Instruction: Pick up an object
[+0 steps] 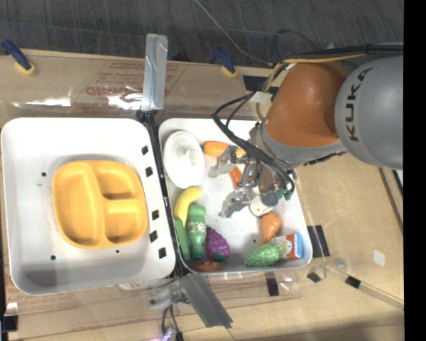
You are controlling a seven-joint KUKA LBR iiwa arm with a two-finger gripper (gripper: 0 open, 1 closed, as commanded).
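My gripper (227, 185) hangs over the middle of the right bin (298, 212), fingers spread open above bare white floor. Nothing is between the fingertips (232, 204). A white bowl (182, 156) lies to the gripper's left, and an orange piece (214, 148) lies just behind it. A banana (187, 201) lies left of the lower finger. A carrot (270, 226) rests to the right, partly under the wrist. Along the bin's front sit a green bottle (196, 233), purple grapes (217, 244), a green bumpy fruit (263, 256) and a small red and white box (292, 246).
The left bin (21, 190) holds a yellow divided plate (99, 202). A green cucumber (180, 239) lies against the right bin's left wall. The arm's orange band (305, 105) and cables overhang the right bin's back right corner.
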